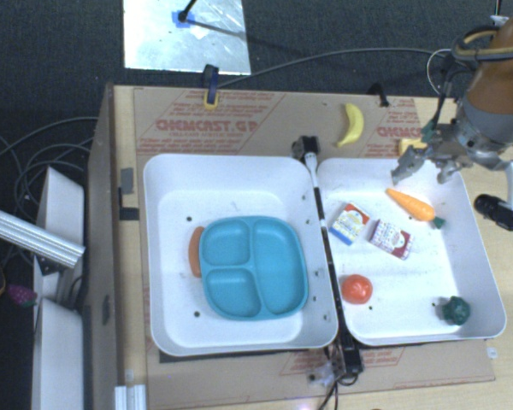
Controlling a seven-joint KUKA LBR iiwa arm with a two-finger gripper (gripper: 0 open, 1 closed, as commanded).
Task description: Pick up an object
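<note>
Over right bin's back edge: gripper (423,167) spread wide, empty | carrot (409,203) just below, apart | likely light, stiff, smooth; grasp across mid-body.

My bench (239,114) looks like matt printed cardboard, bins (239,178) smooth white plastic, blue tray (252,267) glossy plastic, foil sheet (184,24) shiny.
</note>
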